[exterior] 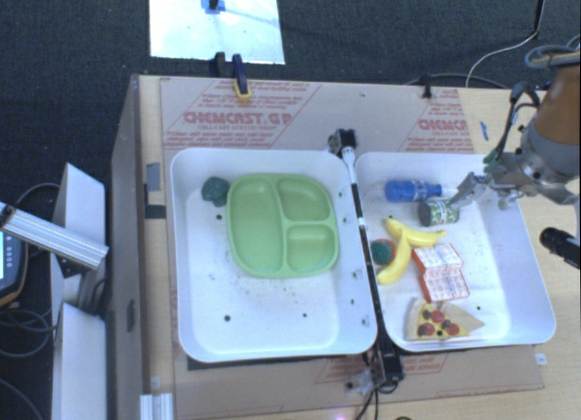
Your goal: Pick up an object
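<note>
We judge the approach under way: our gripper (465, 193), its opening impossible to tell, sits at right of frame beside the green can (438, 211), needing a final descent.

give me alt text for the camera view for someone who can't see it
The arm's hand hovers over the right bin, beside a green can, blue bottle, banana, red carton and pizza slice. The left bin holds a green divided plate.

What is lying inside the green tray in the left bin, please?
The three compartments of the green tray look bare. A dark green object lies beside its upper-left corner, in the left bin, not inside the tray. The tray covers whatever may be beneath it.
</note>
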`<act>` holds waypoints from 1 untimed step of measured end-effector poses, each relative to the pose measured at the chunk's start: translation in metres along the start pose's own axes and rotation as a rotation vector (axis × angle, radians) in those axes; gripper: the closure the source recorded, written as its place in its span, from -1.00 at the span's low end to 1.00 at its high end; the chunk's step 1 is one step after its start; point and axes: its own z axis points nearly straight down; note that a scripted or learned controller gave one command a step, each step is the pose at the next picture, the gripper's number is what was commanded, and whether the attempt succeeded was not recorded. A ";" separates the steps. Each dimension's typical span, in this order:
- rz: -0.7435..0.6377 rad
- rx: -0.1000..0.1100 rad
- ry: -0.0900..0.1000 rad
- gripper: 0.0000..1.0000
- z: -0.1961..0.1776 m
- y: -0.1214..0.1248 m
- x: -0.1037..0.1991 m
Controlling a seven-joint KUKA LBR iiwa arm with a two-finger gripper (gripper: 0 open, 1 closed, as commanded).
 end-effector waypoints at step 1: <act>-0.003 0.008 0.002 -1.00 0.119 0.061 0.037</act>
